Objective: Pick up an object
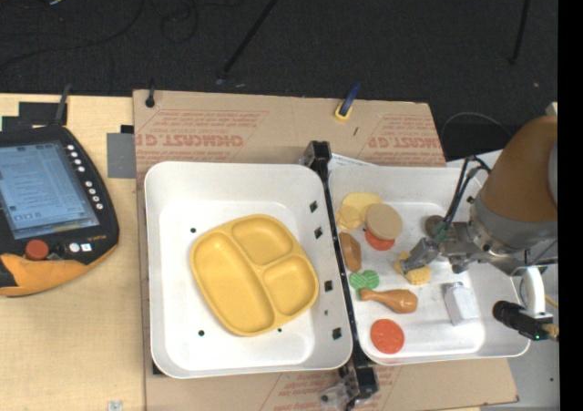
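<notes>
Right bin (428, 345) with toy food, gripper (419, 263) low over small yellow piece (418, 274), grip unclear, yellow divided plate (253, 272) in left bin (173, 218)

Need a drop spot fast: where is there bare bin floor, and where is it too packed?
Left bin: bare floor rings the yellow divided plate, widest along its far-left corner. Right bin: a bare strip between the red disc and the grey block. Crowded: toy food by the divider, near the gripper.

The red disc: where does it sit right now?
The red disc lies in the right bin, near its front edge on the left side, just below the drumstick and left of the grey block.
</notes>
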Tool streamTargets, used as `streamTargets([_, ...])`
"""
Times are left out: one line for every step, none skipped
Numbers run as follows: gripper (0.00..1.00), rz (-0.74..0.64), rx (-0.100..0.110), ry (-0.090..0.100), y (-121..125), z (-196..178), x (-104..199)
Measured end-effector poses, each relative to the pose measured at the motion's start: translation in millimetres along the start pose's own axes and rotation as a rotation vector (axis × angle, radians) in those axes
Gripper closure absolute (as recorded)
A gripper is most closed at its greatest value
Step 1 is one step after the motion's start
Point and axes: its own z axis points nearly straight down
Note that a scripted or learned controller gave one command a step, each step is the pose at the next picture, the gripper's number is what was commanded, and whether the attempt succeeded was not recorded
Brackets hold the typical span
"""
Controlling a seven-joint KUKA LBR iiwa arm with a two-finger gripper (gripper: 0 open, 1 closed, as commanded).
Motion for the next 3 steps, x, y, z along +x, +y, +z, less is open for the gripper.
streamTargets([0.00, 0.000, 0.000, 0.000, 0, 54, 3])
streamTargets([1.00, 0.008, -0.002, 0.000, -1, 41, 0])
streamTargets([1.00, 0.002, -0.008, -0.002, 5, -17, 6])
